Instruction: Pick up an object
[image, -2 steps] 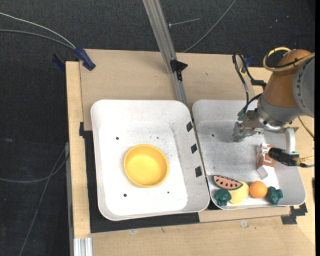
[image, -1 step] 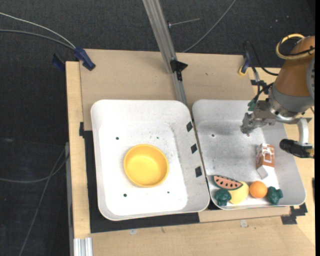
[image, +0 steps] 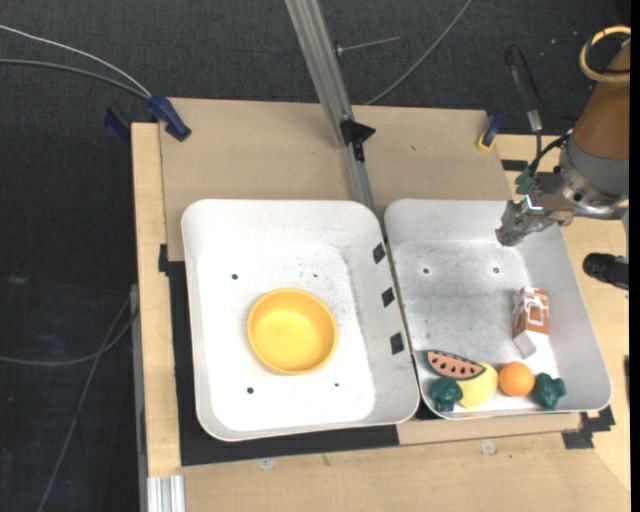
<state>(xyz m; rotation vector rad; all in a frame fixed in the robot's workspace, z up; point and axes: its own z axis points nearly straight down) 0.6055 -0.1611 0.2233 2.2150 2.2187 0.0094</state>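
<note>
Small toy foods, an orange ball (image: 516, 380), a watermelon slice (image: 456, 364) and a brown carton (image: 531, 312), lay in my right white bin (image: 450, 260). My pincer (image: 512, 229) hung over its far corner; I couldn't tell its grip.

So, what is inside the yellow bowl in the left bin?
The yellow bowl sits alone in the left bin, and its visible inside shows only its own yellow surface, with nothing in it. The bin floor under the bowl is covered and cannot be seen.
</note>
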